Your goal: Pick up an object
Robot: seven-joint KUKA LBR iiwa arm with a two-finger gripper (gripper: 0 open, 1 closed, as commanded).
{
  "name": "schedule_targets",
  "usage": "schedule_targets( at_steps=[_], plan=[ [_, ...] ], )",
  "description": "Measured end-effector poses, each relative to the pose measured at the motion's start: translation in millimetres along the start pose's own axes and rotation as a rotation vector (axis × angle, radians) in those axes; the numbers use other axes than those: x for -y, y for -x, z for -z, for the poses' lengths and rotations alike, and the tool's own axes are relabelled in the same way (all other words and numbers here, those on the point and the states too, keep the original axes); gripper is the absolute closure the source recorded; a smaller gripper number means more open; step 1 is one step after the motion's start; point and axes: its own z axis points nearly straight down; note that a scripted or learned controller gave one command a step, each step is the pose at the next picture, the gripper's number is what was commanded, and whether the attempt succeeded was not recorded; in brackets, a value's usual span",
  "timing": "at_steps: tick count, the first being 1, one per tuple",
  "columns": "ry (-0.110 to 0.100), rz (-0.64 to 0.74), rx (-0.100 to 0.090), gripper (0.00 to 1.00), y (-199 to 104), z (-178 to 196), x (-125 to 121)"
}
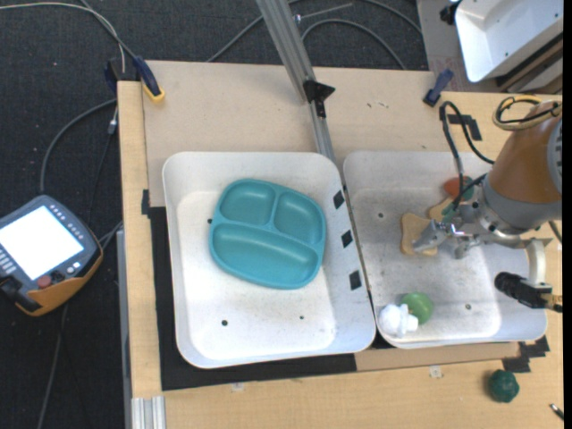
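Watching from my desk, I see the gripper (pixel 438 237) low in the right bin (pixel 393 172), at a tan object (pixel 416 232); I cannot tell how its jaws stand, the metal blurs there. My worry is a slip: the tan piece looks flat and may slide away. A green and white toy (pixel 407 312) lies near the front wall, hard to reach. The left bin (pixel 259 329) has the teal plate (pixel 267 232) with free floor around
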Motion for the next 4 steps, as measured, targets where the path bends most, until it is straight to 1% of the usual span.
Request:
schedule_targets(
  at_steps=[1, 2, 3, 4],
  plan=[
    [0.009, 0.002, 0.003, 1.0, 0.4, 15.0, -2.8],
    [0.003, 0.002, 0.005, 1.0, 7.4, 76.0, -3.6],
    [0.003, 0.002, 0.005, 1.0, 7.2, 127.0, 5.1],
    [0.006, 0.003, 0.006, 1.0, 7.2, 181.7, 3.3]
  ],
)
